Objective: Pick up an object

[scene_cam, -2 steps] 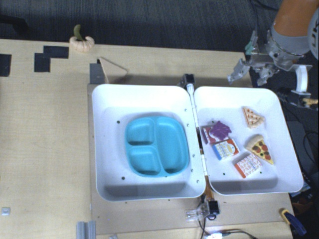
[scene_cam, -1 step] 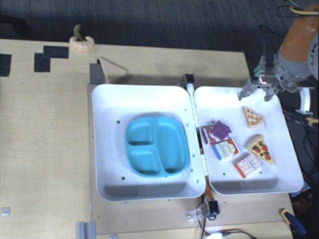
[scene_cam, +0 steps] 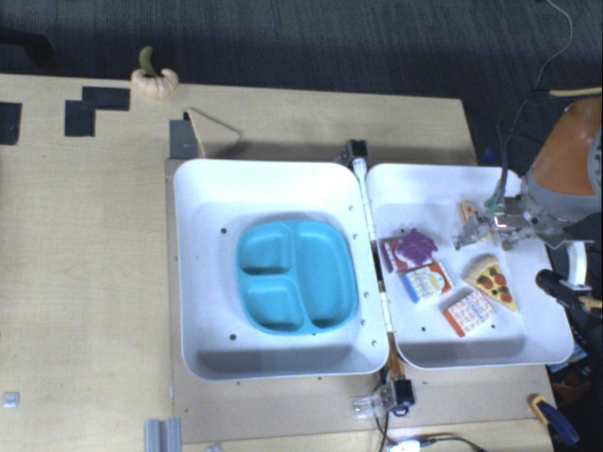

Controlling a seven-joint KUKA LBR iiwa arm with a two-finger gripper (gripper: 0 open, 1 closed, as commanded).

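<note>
Nearest the lens, a red-and-white snack packet point(scene_cam: 469, 313) lies at the front of the right bin point(scene_cam: 537, 347), with a pizza slice toy point(scene_cam: 494, 282) just behind it, directly below the gripper point(scene_cam: 492, 224). A purple toy point(scene_cam: 414, 247) and a small card point(scene_cam: 426, 281) sit to their left. A blue divided tray point(scene_cam: 295, 273) occupies the left bin point(scene_cam: 203, 252). Whether the gripper is parted or clenched cannot be told.

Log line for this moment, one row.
arm: over right bin | gripper: above pizza slice | held: nothing seen | blue tray: left bin
</note>
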